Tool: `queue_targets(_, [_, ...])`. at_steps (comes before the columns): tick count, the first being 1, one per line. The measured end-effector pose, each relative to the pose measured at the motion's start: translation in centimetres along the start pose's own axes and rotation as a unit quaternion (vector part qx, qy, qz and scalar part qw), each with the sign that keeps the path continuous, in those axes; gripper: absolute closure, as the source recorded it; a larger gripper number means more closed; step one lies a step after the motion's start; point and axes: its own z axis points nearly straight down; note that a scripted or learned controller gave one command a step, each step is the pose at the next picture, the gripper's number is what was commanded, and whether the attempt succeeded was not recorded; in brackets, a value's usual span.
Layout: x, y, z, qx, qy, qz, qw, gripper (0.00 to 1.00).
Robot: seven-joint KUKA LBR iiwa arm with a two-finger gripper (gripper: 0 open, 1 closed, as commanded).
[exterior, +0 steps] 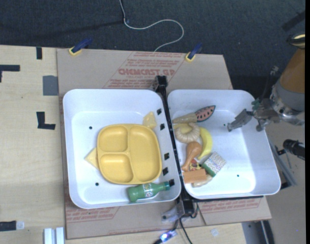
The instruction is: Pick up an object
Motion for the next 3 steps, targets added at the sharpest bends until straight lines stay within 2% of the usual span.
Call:
queue_targets(1, [0.8,0.2,4.7,0.001,0.0,0.0,1.0,0.0])
queue_targets(2, [0.0,-0.4,10.4,0.002,0.0,0.0,1.0,0.0])
queue_targets(3, [0.1,-0.4,11.2,0.0,-0.001,-0.001,1.0,0.0])
